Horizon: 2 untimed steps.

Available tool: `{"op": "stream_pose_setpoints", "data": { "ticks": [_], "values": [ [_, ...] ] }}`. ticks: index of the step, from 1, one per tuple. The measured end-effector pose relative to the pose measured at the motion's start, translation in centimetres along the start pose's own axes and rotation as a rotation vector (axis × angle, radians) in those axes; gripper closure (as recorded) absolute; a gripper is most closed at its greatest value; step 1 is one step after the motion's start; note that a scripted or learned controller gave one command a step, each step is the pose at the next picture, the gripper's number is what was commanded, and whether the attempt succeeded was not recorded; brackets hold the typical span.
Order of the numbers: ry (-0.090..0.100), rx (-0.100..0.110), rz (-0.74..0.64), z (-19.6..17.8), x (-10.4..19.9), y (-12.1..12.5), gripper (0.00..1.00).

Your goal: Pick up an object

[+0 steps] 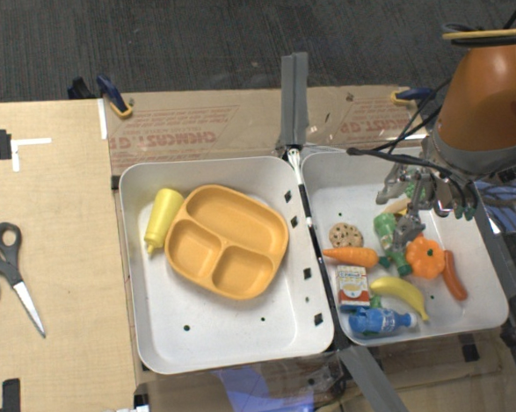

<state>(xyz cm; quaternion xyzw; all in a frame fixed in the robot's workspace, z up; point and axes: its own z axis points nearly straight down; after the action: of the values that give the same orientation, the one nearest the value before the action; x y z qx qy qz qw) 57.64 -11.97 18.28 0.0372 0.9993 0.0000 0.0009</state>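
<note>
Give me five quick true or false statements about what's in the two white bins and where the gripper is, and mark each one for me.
1. The orange divided plate lies in the left bin. True.
2. The yellow bottle lies in the right bin. False: it is in the left bin, beside the plate's left edge.
3. The banana lies in the right bin. True.
4. The gripper hangs over the left bin. False: it is over the right bin, near the green object.
5. The scissors lie inside a bin. False: they lie on the bench, left of both bins.
</note>
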Motion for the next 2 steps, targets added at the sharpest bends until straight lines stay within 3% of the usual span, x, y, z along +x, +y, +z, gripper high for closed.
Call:
{"op": "stream_pose_setpoints", "data": {
  "ticks": [1,2],
  "values": [
    [-0.002,0.0,0.026,8.8,1.1,-7.3,0.0],
    [-0.007,0.001,0.022,7.8,0.9,-7.2,1.0]
  ]
}}
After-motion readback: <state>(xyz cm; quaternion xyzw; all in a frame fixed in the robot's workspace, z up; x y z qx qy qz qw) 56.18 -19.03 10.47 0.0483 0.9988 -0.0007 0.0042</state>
